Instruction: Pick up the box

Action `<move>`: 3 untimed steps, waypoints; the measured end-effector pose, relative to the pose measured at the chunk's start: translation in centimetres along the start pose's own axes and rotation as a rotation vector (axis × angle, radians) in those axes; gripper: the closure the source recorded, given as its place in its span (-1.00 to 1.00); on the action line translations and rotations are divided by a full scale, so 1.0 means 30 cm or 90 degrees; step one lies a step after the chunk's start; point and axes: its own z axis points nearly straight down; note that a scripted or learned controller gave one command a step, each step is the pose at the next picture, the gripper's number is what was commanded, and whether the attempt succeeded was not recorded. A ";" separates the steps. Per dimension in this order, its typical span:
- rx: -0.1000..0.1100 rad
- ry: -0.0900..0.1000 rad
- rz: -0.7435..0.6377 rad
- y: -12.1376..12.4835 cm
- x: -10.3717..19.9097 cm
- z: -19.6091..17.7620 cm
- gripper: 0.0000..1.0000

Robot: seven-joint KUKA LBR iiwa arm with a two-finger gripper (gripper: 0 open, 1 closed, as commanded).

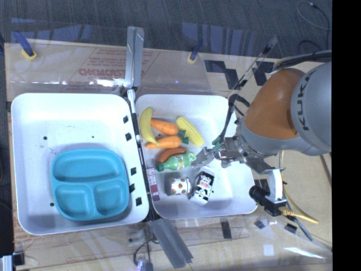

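Up top it's the grey arm [299, 114] with its orange band, coming in from 3 o'clock over the right bin [237, 208]. Gripper [204, 161] hangs just above the cow-print box [203, 187], fingers spread, nothing between them. Box stands at the bin's 6 o'clock, beside a small carton [179, 186]. Left bin [28, 151] holds a blue tray [89, 183].

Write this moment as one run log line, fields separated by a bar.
stage: approach | gripper: in right bin, just above box | box: lying beside mug, not held | tray: left bin
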 end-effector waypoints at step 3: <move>-0.001 0.000 -0.042 0.014 -0.113 0.321 -1.00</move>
